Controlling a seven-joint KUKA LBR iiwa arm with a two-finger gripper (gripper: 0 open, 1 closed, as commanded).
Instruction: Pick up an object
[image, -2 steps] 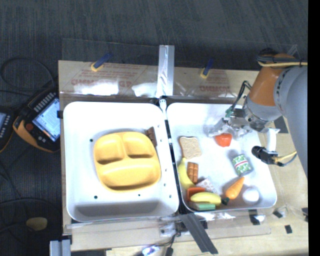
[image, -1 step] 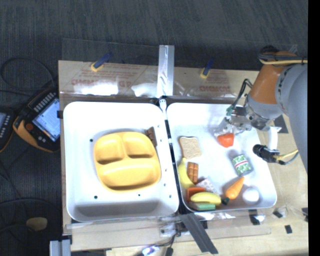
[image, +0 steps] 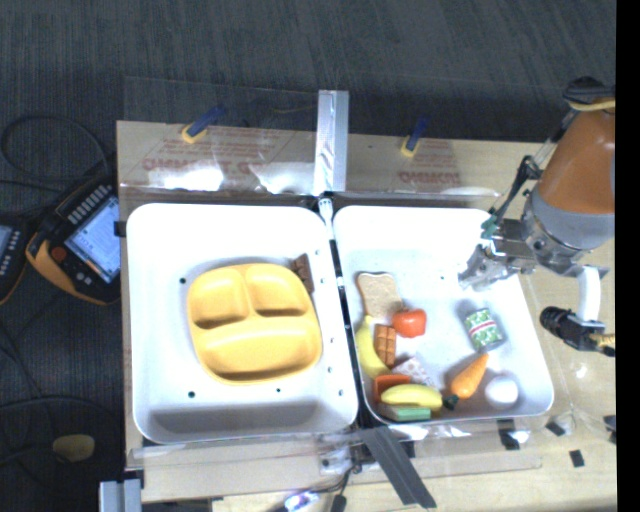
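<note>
The left shallow white plastic bin (image: 150, 400) carries a yellow divided plate (image: 254, 320), with a small brown piece (image: 303, 270) at the plate's upper right corner. The right white bin (image: 440, 235) carries a tan bread slice (image: 379, 292), a red tomato (image: 409, 322), a green-and-white patterned can (image: 482, 328), an orange carrot (image: 468, 376), a yellow banana (image: 411, 398) and a white egg (image: 501, 391). The arm's wrist (image: 585, 170) is orange above grey.
</note>
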